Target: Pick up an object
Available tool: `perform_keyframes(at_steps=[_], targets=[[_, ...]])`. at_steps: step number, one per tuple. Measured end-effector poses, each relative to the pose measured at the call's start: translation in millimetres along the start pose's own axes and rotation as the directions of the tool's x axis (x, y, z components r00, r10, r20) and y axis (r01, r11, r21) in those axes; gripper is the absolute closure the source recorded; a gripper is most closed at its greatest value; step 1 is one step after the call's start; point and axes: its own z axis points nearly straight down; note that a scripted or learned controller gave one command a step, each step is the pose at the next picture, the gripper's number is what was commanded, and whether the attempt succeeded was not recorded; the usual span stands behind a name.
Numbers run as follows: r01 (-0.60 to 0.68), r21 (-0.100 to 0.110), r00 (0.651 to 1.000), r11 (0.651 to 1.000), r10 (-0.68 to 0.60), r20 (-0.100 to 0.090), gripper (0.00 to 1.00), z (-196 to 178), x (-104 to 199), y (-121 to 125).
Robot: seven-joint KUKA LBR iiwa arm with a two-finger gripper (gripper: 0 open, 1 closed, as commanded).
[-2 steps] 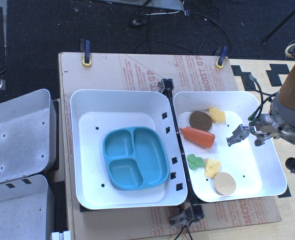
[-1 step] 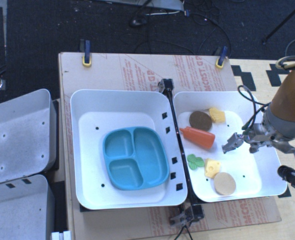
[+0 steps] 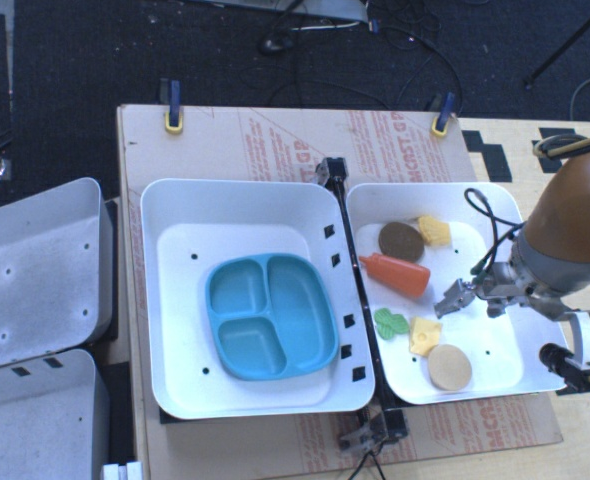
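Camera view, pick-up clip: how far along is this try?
Done: the arm has reached over the right bin, pincer low beside the carrot. In hand: nothing visible between its fingers. Left: the grasp and lift. The brown disc, tan disc, yellow pieces and green leaf all lie in the bin; the blue tray sits in the left one.

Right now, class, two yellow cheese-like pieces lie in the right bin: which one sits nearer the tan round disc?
The lower yellow piece, touching the tan disc beside the green leaf. The other yellow piece lies at the bin's far end, next to the brown disc.
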Motion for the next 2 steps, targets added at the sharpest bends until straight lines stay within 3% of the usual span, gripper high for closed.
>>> perform_keyframes(at_steps=[1, 2], targets=[[0.000, -0.004, 1.000, 1.000, 0.000, 0.001, 1.00, -13, 0, 1], [0.005, -0.009, 1.000, 1.000, -0.005, 0.003, 1.00, -56, 5, 5]])
